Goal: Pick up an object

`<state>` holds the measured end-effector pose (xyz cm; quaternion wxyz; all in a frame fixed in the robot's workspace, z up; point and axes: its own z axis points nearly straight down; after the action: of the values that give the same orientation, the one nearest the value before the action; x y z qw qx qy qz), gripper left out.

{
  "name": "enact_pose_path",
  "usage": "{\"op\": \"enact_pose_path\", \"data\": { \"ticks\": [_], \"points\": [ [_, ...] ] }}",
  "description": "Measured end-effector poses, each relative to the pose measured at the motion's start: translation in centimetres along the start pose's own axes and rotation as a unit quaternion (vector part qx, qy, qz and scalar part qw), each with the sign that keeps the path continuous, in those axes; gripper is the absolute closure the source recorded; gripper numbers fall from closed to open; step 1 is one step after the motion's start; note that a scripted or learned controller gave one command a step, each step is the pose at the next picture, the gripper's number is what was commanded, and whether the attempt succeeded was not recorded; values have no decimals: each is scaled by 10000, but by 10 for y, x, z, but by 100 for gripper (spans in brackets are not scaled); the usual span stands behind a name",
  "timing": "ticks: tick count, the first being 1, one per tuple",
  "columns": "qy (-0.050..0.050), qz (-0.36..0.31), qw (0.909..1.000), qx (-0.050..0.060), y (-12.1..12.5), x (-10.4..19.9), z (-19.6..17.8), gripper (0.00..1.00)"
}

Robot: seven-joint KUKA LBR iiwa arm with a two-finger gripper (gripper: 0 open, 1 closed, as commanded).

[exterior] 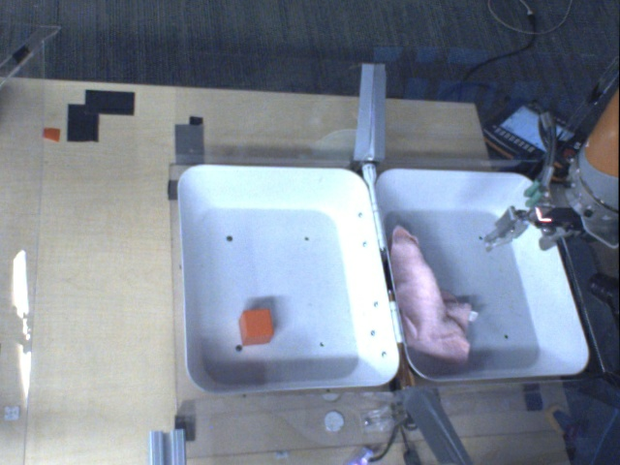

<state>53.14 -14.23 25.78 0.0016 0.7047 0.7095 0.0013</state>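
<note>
A pink crumpled cloth (426, 298) lies along the left side of the right bin (542, 352). A small orange block (257, 326) sits in the lower left part of the left bin (208, 260). My gripper (521, 238) hangs over the right bin's upper right area, to the right of the cloth and apart from it. Its fingers are spread open with nothing between them.
A grey metal bar (370, 114) stands at the back between the two bins. Black and orange markers (92, 114) lie on the wooden bench at the far left. Cables and a device (523, 129) sit beyond the right bin's back corner.
</note>
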Motion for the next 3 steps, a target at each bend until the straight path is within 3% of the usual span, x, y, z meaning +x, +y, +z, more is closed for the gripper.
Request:
{"op": "enact_pose_path", "data": {
  "ticks": [1, 2, 3],
  "points": [
    [2, -405, 9992, 3, -44, 21, 112, 0],
    [-27, -1172, 9931, -71, -39, 55, 165, 0],
    [-26, -1177, 9930, -130, -35, 57, 152, 100]
  ]
}}
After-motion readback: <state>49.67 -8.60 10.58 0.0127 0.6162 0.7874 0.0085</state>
